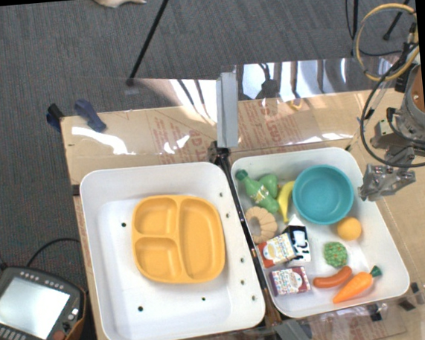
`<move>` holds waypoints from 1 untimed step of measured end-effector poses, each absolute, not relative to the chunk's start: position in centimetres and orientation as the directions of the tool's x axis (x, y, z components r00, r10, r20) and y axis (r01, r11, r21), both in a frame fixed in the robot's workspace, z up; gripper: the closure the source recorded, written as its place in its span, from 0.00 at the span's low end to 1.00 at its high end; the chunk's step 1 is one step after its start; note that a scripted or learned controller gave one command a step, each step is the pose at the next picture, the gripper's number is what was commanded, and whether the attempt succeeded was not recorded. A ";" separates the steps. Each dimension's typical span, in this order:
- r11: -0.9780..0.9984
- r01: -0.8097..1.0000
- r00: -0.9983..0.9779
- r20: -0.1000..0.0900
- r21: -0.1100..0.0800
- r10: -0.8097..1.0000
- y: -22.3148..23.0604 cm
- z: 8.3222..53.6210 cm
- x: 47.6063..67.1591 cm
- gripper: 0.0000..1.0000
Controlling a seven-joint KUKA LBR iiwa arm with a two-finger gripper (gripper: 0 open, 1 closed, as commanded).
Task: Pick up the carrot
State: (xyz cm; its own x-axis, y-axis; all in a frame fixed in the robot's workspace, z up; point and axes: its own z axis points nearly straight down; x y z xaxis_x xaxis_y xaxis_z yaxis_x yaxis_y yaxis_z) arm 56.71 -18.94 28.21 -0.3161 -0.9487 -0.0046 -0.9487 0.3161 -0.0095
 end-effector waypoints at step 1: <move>0.081 -0.997 -0.081 -0.006 -0.001 -0.997 -18.2 30.3 60.9 1.00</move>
